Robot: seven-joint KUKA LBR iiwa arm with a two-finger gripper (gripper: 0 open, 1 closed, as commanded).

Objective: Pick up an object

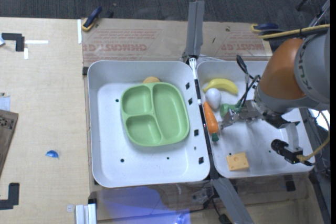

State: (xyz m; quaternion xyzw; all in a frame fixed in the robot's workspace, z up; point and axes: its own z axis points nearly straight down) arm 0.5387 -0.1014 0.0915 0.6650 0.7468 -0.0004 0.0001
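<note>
Right of centre, hand [229, 118] is crowded by carrot [211, 118] and egg [212, 96]; finger state cannot be told; carrot could be nudged aside.

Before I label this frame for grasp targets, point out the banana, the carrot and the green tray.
banana [221, 85]: camera view, middle of its curved body.
carrot [211, 119]: camera view, middle of its orange length.
green tray [155, 113]: camera view, the ridge between compartments.

Green tray [155, 113], yellow banana [221, 85], orange carrot [211, 118], white bins [100, 128]
</note>
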